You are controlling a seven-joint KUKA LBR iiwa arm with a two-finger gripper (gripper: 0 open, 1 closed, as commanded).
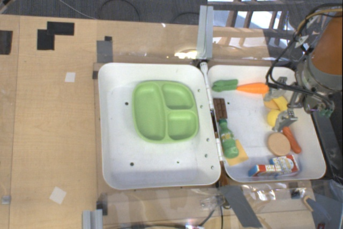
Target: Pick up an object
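Observation:
The right bin [247, 118] holds several toy foods. A carrot [251, 88] with a green top lies at its far edge. A brown chocolate bar [220, 109] and a green bottle [227, 139] lie along its left wall. Yellow fruit pieces [273, 109] sit right of the middle, with a tan round disc [278, 143] and a red sausage [292, 140] below them. A juice carton [274, 168] lies on its side at the near edge. My gripper [284, 118] hangs over the right side of this bin, just above the yellow pieces and the sausage's upper end.
The left bin [110, 131] bears a green divided plate [165, 111]. A metal post [203, 35] rises behind the wall between the bins. Cables loop around the arm [321, 61] at the right. Bare wooden bench [48, 131] stretches left.

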